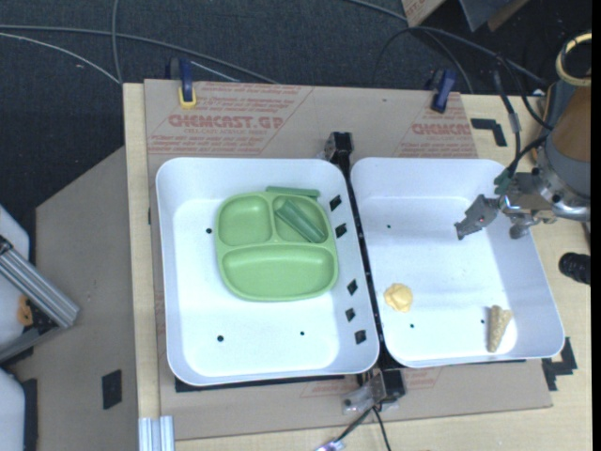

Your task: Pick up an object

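Note:
My gripper point(493, 225) hangs over the far right part of the right bin point(423, 181). It is open, with nothing between its fingers. A small yellow lump point(398, 296) lies on the bin floor near the left wall, well to the front-left of the gripper. A tan cone-shaped piece point(498, 327) lies near the bin's front right corner, in front of the gripper. In the left bin point(188, 336) sits a green divided plate point(272, 271) with a green oblong piece point(300, 219) in its far right compartment.
A black divider with clips point(352, 252) runs between the two bins. The bins rest on a cardboard sheet point(282, 111) held by blue clamps point(186, 81) at the back. Cables point(516, 130) trail behind the arm at the right.

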{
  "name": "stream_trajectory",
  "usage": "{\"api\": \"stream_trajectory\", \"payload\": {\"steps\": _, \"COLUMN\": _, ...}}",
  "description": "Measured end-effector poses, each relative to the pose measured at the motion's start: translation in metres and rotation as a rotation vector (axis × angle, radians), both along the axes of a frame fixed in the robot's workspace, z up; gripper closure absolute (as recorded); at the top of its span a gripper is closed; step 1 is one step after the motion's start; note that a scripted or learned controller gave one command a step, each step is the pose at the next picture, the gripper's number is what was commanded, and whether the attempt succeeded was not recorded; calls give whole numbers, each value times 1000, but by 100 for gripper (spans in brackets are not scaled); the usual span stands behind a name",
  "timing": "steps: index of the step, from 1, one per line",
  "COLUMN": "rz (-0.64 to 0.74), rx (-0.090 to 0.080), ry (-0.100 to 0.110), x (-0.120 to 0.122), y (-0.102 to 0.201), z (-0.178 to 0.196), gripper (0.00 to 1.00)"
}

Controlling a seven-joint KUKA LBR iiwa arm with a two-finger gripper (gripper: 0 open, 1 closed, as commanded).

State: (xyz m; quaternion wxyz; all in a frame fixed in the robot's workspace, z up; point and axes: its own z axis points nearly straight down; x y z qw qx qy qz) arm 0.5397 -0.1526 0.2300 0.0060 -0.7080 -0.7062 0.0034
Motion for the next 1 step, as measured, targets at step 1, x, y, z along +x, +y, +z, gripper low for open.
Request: {"api": "stream_trajectory", "payload": {"steps": 1, "rz": 3, "rx": -2, "ry": -12, "x": 3, "y": 0, "z": 6, "gripper": 0}}
